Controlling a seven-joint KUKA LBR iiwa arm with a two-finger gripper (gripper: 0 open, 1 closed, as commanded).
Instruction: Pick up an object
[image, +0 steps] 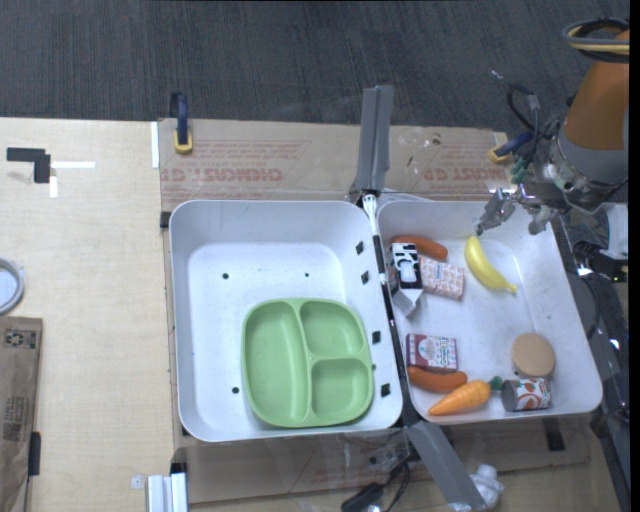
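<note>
While the gripper (515, 208) hangs over the right bin's (560, 290) top edge, I honestly can't tell its state. Just below it sits a banana (487, 265), then a snack packet (441, 277) and sausage (420, 247). Further down: carrot (460, 397), can (526, 394), round cookie (533, 354). Left bin (200, 250) has a green divided tray (306, 361).

Robot lab: bench (80, 250), white bins (190, 300).

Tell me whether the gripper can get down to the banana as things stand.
Probably yes. The gripper hangs over the right bin's far corner, just beyond the banana. The banana lies alone on bare floor, apart from the box beside it, with nothing over it.
</note>
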